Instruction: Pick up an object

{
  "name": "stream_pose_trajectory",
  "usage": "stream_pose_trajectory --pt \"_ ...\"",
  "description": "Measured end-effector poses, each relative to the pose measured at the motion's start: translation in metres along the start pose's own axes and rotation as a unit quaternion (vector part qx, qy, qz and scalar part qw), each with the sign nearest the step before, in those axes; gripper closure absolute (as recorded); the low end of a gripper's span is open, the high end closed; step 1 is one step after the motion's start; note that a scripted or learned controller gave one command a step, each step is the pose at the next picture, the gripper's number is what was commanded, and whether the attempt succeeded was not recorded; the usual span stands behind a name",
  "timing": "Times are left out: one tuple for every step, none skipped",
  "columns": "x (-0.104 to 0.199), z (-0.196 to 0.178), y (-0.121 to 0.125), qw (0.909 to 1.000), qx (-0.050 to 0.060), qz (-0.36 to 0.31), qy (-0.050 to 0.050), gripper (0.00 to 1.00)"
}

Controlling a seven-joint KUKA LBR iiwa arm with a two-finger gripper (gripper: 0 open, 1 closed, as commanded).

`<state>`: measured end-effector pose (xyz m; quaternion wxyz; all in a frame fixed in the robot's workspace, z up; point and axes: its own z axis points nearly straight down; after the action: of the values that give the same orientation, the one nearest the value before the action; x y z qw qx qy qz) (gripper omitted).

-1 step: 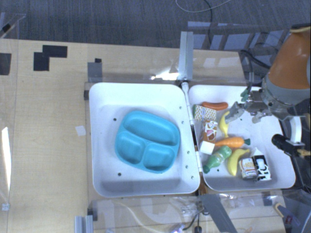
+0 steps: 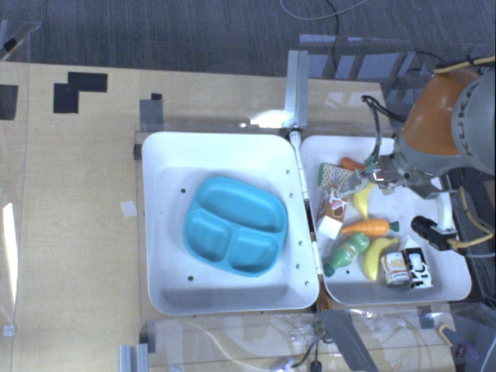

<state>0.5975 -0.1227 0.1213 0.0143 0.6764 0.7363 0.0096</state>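
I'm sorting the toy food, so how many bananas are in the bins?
2. One banana lies in the right bin just above the carrot; the other banana lies below the carrot. More could be hidden under the arm.

No text, brand or number can be read anywhere. A few things carry printing that stays too small and blurred to make out. In the right bin [image 2: 457,281], the small can [image 2: 396,268] at the near side has an orange and white label with illegible marks. Just right of it, touching, a white box [image 2: 418,270] bears bold black shapes that may be letters, but I cannot tell which. At the far left of that bin a patterned packet [image 2: 334,176] and a red and white packet [image 2: 335,205] show printing, also unreadable.
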Motion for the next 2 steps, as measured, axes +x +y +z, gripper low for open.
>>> stream_pose_trajectory --pt "-0.008 0.011 0.012 0.9996 -0.005 0.026 0.001 0.0" --pt "-0.013 0.013 0.026 0.9977 -0.005 0.068 -0.001 0.0"
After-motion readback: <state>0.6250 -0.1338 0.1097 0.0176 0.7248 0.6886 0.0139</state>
